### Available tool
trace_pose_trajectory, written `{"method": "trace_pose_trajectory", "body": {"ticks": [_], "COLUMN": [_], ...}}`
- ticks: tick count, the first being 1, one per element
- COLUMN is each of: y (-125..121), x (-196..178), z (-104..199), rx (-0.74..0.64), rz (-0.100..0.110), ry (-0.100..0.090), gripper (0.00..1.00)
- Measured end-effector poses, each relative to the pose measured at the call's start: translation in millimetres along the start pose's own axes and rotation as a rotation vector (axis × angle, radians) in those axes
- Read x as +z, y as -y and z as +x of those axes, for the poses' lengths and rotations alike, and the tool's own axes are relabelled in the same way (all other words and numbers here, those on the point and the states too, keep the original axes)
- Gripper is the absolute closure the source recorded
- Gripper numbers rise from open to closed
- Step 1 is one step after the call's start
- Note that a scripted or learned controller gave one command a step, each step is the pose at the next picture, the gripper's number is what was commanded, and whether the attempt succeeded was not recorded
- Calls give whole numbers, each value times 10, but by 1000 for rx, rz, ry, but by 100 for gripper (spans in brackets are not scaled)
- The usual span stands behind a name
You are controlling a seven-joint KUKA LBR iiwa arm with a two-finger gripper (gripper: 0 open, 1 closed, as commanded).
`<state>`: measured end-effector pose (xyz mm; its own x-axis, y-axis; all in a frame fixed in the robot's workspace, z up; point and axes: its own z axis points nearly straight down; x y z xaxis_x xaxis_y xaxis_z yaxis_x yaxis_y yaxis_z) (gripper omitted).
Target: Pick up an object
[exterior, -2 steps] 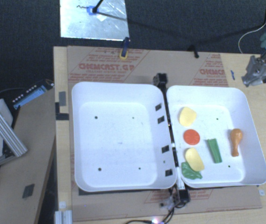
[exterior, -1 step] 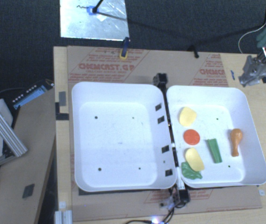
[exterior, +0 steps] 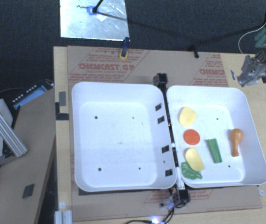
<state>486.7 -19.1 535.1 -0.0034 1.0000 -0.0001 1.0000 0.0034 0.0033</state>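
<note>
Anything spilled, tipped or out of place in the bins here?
Nothing stands out. The yellow pieces, orange disc, green block, drumstick and leafy green piece all lie inside the right bin, none over its rim.

Legible markings: one printed brand name, repeated.

Cardboard sheet (exterior: 137, 62) under the two bins: red block lettering "CHEMCAST GP" reads clearly at the upper left, above the left bin (exterior: 83, 125); a second red print at the upper right, above the right bin (exterior: 249, 125), runs at a slant and looks like the same wording, though too blurred to confirm. Fainter red print shows along the sheet's near edge below the bins, not readable. Smaller lines under the main lettering are too small to make out. Blue-and-black strip (exterior: 30, 94) at the left of the bench carries a row of white marks, not legible as characters.
</note>
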Motion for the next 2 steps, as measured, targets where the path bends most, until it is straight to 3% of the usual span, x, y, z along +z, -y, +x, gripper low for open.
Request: {"method": "trace_pose_trajectory", "body": {"ticks": [1,2], "y": [0,9], "x": [0,1394], "z": [48,740], "rx": [0,-7], "rz": [0,13], "ry": [0,0], "gripper": [100,100]}}
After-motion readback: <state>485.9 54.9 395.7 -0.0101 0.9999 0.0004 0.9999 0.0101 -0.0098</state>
